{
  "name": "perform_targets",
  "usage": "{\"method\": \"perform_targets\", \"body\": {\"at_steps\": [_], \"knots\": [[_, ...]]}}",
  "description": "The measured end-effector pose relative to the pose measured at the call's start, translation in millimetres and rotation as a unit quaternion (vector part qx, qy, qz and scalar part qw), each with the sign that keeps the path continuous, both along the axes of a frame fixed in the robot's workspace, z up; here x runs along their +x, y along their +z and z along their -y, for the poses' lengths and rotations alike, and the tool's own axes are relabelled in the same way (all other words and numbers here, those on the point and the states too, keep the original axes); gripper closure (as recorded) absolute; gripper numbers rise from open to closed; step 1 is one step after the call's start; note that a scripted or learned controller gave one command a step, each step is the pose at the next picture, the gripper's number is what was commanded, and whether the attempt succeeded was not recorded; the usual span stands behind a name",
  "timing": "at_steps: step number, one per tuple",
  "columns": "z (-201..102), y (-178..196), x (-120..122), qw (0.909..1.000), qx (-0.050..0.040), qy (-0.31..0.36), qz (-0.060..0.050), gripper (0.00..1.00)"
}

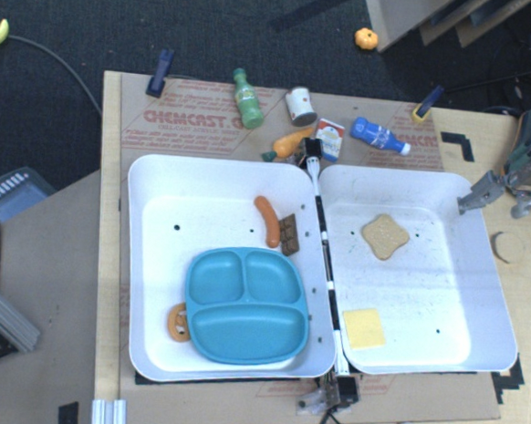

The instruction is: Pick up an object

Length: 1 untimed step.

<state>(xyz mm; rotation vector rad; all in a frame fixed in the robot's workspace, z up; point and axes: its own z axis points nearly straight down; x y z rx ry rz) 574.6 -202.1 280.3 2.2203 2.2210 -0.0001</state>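
My gripper (497,201) hangs at the far right, over the right bin's (474,351) upper right rim, open, with nothing between its fingers. Inside that bin lie a tan slice of toast (384,236) and a yellow cheese square (364,328), both well left of the gripper. The left bin (156,207) holds a blue divided plate (245,306), an orange sausage (268,220), a brown chocolate piece (289,235) and a pretzel (178,323) half tucked under the plate.
Behind the bins on the board lie a green bottle (248,99), a small can (300,104), a carrot (289,144), a carton (329,138) and a blue bottle (379,135). Blue clamps (159,72) grip the board's back edge.
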Motion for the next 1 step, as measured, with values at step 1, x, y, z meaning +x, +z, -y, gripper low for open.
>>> {"method": "perform_targets", "body": {"at_steps": [1], "knots": [[-58.3,-95.5,-11.8,1.0000,0.0008,0.000,-0.001,0.00]]}}
